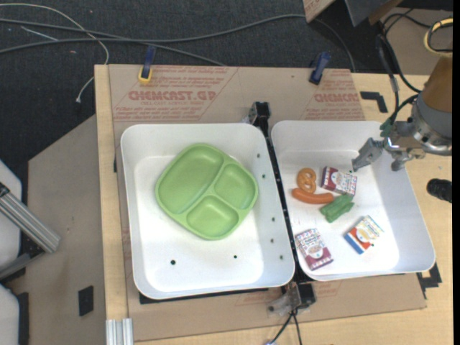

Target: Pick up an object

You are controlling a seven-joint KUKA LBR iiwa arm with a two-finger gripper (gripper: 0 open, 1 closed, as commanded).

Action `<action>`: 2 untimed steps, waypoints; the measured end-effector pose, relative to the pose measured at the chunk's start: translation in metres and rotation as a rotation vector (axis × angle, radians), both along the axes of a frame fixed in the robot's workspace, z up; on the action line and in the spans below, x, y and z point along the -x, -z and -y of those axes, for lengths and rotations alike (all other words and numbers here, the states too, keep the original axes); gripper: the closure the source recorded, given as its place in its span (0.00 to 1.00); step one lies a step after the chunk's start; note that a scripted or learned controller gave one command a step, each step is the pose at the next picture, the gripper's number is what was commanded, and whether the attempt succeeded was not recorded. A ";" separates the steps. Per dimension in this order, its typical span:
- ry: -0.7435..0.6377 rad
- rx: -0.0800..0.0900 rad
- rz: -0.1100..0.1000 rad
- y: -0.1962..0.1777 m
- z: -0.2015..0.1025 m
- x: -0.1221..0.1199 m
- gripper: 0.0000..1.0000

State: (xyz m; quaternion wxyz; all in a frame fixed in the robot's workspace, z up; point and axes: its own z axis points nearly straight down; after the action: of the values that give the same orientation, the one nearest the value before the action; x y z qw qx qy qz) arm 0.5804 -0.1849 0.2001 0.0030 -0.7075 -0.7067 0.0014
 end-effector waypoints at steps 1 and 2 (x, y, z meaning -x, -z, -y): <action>0.000 -0.001 -0.002 0.063 0.001 0.004 0.00; -0.001 -0.001 0.000 0.116 0.001 0.005 0.00</action>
State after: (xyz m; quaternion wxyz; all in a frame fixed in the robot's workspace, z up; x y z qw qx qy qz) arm 0.5757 -0.1855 0.0842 0.0032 -0.7072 -0.7070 0.0011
